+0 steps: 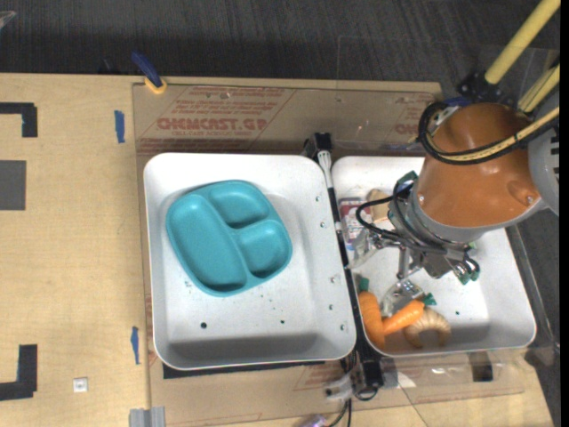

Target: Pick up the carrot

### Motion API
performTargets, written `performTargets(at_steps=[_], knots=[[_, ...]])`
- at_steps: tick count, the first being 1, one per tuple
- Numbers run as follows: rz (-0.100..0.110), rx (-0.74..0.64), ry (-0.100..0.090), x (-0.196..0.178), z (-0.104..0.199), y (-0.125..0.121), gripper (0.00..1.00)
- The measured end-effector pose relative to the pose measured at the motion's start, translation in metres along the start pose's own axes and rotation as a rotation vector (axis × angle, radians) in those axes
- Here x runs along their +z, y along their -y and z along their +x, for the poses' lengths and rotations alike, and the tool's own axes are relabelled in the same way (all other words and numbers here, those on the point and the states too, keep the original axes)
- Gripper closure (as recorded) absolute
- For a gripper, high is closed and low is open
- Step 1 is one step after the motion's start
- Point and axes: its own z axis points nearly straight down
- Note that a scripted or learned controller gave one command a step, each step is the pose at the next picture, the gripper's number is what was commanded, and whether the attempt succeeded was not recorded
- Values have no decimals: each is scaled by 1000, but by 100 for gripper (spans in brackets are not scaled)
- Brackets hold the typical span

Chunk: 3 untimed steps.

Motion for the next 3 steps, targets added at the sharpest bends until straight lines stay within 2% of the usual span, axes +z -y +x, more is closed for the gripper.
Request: performTargets(at_steps=[1, 2, 3], knots=[[2, -45, -1, 0, 21, 38, 0], [0, 142, 3, 80, 43, 75, 0], [-1, 189, 0, 94, 48, 78, 0]])
